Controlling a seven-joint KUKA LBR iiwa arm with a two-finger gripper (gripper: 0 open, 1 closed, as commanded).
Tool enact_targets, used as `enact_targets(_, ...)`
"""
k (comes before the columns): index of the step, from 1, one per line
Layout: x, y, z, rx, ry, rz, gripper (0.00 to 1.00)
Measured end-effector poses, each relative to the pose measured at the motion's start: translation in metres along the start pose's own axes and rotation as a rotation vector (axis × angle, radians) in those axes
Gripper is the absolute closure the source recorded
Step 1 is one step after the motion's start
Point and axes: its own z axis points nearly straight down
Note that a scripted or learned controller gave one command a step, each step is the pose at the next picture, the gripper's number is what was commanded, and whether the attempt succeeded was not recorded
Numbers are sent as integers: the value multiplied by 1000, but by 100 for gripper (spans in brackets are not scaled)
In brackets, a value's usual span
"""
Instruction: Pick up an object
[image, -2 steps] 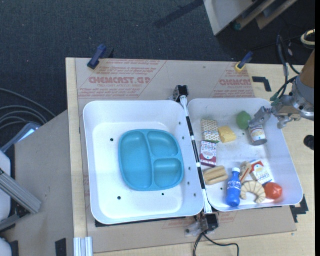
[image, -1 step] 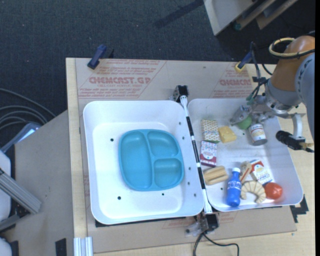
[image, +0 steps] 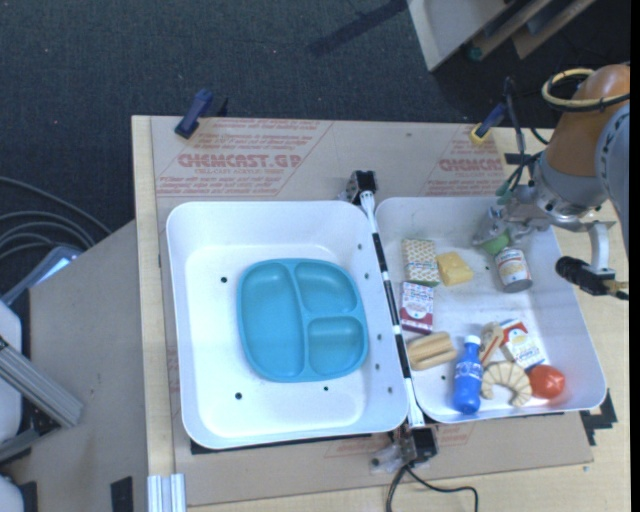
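**Low in the far corner of the right bin**

Right now my claw (image: 497, 232) sits low over the far end of the right bin (image: 590, 350), reaching in from the right edge of the bench, and I cannot tell from this slanted view how it is set or whether it has anything in it. Something small and green shows at its tip, too blurred to name. Just beside it lies a small jar (image: 512, 268) with a pale label, which I judge the likeliest thing to lift, since it is nearest.

Around it the bin is crowded. A yellow block (image: 454, 268) and a cracker packet (image: 420, 260) lie toward the divider, a red-and-white packet (image: 417, 306) and a bread roll (image: 430, 349) below them. Nearer the front sit a blue bottle (image: 467, 375), a croissant (image: 507, 378) and a tomato (image: 547, 381), close together. These are well apart from my claw; the bin's far wall is the tighter constraint, I think.

The left bin (image: 200, 400) holds a blue divided plate (image: 301, 319).
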Motion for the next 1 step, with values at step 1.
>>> enact_targets(1,103,5,-101,-2,3,1,100)
